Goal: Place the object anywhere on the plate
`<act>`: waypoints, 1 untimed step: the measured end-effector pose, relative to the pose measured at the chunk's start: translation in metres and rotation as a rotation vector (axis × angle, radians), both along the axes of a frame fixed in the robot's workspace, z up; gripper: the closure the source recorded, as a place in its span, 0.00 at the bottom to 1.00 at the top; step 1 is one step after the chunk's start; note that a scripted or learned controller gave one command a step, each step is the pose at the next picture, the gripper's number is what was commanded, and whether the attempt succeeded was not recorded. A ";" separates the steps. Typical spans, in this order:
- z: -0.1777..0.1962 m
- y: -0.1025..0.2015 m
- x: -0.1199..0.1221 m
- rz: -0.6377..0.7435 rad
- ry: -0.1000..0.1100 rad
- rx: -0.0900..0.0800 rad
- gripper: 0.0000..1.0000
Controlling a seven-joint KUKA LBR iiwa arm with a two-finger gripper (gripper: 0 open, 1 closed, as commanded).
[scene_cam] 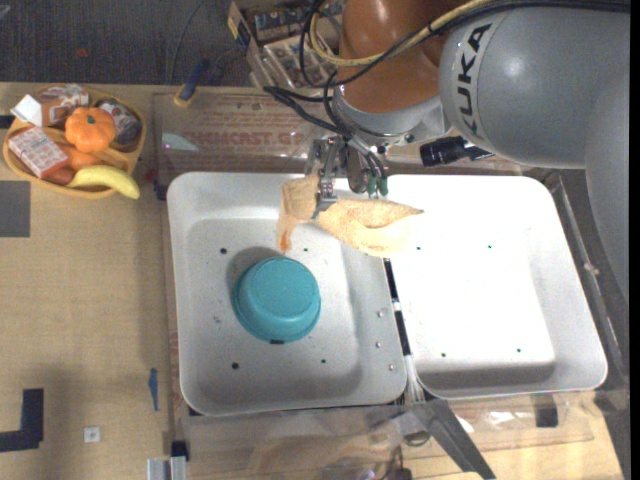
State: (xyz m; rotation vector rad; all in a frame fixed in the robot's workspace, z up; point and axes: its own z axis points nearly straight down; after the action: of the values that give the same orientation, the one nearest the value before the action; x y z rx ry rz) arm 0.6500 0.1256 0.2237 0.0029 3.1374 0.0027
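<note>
A pale tan, floppy object [368,225] hangs over the inner edge of the left bin, near its back. One lobe points right, and a thinner piece with an orange strip trails down on the left. My gripper [348,196] is directly above the object, with its fingers [325,190] closed on the top edge and the object between them. The plate [278,298] is round and teal. It lies in the middle of the left bin, ahead and to the left of the gripper, apart from the object.
The two white bins [200,368] sit side by side, their shared rim [398,318] right below the hanging object. A basket of toy fruit [75,143] stands at the bench's far left. Cables and a box lie behind the bins.
</note>
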 end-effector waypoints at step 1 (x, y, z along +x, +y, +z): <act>0.003 0.053 -0.004 0.002 -0.005 0.002 1.00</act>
State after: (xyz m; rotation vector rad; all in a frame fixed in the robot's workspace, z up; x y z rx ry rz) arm 0.6455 0.1782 0.2264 -0.0001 3.1329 0.0062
